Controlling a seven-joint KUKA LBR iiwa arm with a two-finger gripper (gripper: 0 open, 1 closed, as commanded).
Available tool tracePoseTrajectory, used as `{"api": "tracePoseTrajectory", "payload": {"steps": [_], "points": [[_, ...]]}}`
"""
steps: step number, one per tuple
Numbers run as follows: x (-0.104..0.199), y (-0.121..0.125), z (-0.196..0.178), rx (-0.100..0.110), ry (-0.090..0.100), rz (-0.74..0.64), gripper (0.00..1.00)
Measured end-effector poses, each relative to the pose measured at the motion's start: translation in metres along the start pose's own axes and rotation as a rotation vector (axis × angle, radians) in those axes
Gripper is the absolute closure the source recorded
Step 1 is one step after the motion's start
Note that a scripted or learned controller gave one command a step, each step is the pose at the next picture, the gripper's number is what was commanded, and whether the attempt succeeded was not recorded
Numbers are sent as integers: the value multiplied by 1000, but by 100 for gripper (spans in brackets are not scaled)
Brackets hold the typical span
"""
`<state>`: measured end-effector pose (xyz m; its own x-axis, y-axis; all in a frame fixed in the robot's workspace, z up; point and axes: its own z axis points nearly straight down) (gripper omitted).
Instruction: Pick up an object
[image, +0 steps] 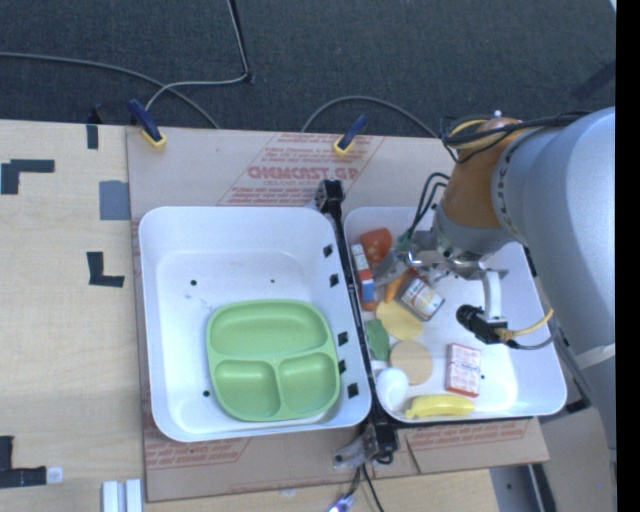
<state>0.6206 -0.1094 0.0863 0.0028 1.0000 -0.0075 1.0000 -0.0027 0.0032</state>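
The gripper (420, 285) hangs low in the right bin (520, 385), at a small can (421, 298); whether it is apart, together or clamped on the can cannot be told. The can lies tilted just above a yellow disc (400, 322), left of a red box (463, 369).

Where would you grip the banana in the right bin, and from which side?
Grip the banana across its narrow middle, coming straight down from above. It lies flat along the near wall of the right bin, so side approaches look blocked; its slim width should suit the gripper.
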Motion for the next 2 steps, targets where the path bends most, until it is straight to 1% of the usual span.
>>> {"api": "tracePoseTrajectory", "payload": {"steps": [1,2], "points": [[2,1,-10,0,2,-3,100],[53,-14,-133,3,7,-5,100]]}}
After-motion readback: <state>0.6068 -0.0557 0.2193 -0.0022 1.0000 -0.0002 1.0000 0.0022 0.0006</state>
